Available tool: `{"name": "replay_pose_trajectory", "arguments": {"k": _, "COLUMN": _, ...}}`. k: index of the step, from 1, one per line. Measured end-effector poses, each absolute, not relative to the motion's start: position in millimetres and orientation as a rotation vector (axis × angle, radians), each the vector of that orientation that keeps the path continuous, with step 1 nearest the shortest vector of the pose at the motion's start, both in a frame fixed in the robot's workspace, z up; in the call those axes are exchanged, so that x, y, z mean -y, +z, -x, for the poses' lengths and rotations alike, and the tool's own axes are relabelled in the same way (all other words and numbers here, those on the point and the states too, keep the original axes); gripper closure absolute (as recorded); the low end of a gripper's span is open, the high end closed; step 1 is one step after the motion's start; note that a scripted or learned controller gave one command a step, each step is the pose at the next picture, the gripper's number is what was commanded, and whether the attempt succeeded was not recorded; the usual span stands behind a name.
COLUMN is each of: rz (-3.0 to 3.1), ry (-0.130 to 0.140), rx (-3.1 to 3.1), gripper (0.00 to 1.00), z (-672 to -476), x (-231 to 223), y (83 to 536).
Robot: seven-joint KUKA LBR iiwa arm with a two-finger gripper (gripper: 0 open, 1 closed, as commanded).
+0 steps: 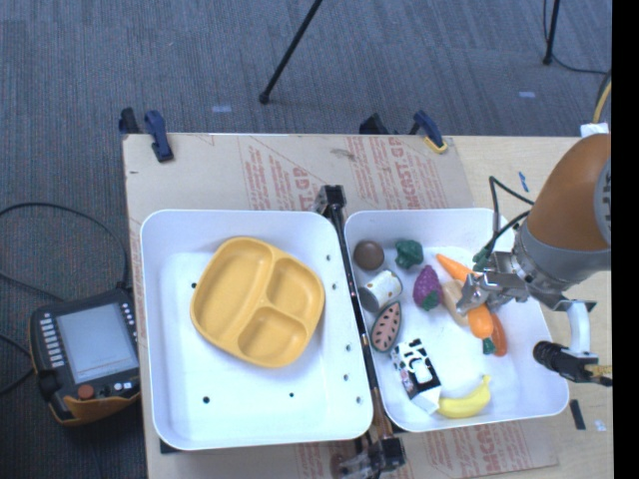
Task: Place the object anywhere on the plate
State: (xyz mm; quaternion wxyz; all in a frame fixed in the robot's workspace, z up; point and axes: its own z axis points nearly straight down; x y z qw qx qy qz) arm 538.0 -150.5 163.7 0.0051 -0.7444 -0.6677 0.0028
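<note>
The yellow plate (259,300), divided into three compartments, is lying in the left bin (160,267), tilted a little against the bin's edges, with nothing resting on it. All the toy food is sitting in the right bin (544,392), across the central divider from the plate. Nearest the plate are a brown ball (368,255), a small grey can (380,289) and a watermelon slice (386,326). Farther from the plate are lying a green broccoli (407,253), a purple grape bunch (427,286), a black-and-white carton (416,367) and a yellow banana (466,399). The tool (483,297) is reaching down at the side of the right bin farthest from the plate, right over an orange carrot (486,324); a second carrot (452,265) is lying just beside it. Whether the tool is open or closing on anything cannot be told, since the arm's body is covering it. Both bins are resting on the cardboard-topped desk (280,168).
</note>
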Motion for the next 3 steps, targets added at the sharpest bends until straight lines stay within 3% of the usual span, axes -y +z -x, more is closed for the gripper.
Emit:
{"name": "replay_pose_trajectory", "arguments": {"k": 1, "rz": 2.291, "ry": 0.003, "rx": 2.139, "gripper": 1.0, "z": -556.2, "x": 56.0, "y": 211.9}}
{"name": "replay_pose_trajectory", "arguments": {"k": 2, "rz": 2.409, "ry": 0.013, "rx": 1.998, "gripper": 1.0, "z": -599.5, "x": -26.3, "y": 182.0}}
{"name": "replay_pose_trajectory", "arguments": {"k": 3, "rz": 2.412, "ry": 0.015, "rx": 2.0, "gripper": 0.0, "z": -599.7, "x": -24.2, "y": 183.4}}
